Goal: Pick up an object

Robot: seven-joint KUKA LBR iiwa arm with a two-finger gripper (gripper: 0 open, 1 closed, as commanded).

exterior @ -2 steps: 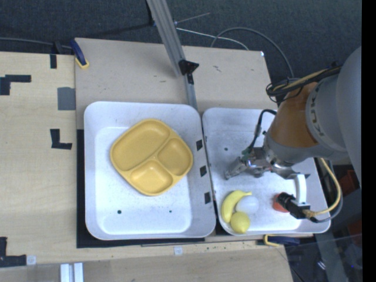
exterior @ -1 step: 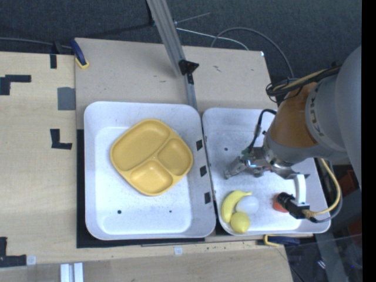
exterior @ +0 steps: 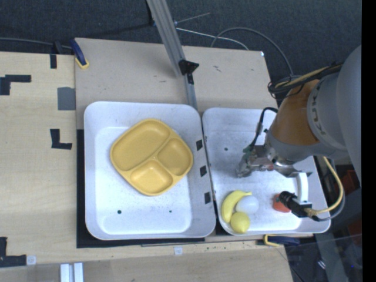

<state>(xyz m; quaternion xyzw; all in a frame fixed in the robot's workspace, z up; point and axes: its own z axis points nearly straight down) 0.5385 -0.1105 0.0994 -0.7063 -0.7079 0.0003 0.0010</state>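
Task obj not fixed; candidates sit in the right bin point(exterior: 226, 122). Banana point(exterior: 232, 201) lies at the bin's near-left corner, below and a bit left of the fingers, apart from them. White ball point(exterior: 249, 204) touches the banana's right side. Lemon point(exterior: 239, 221) sits just under both, against the bin's front rim. Red obj point(exterior: 282, 202) lies below and right of the fingers, near but not touching; too small to say what it is.

Gripper point(exterior: 251, 164) is down over the bin floor, mid-bin. Nothing seen betw the fingers; can't tell if they're spread or closed, since the wrist blocks the view. Bare white floor around the tips.

Arm point(exterior: 305, 119) w/ orange band comes in from the right, above and right of the fingers. Cables point(exterior: 335, 187) loop off the wrist to the right.

Left bin point(exterior: 97, 175) is well left of the fingers, its edge touching the right bin's. Yellow tray point(exterior: 151, 156), three compartments, lies in its upper middle, turned at an angle.

Metal rail point(exterior: 167, 28) runs up and left from the bins' top junction. Wood bench point(exterior: 35, 157) far left, w/ black tape marks.
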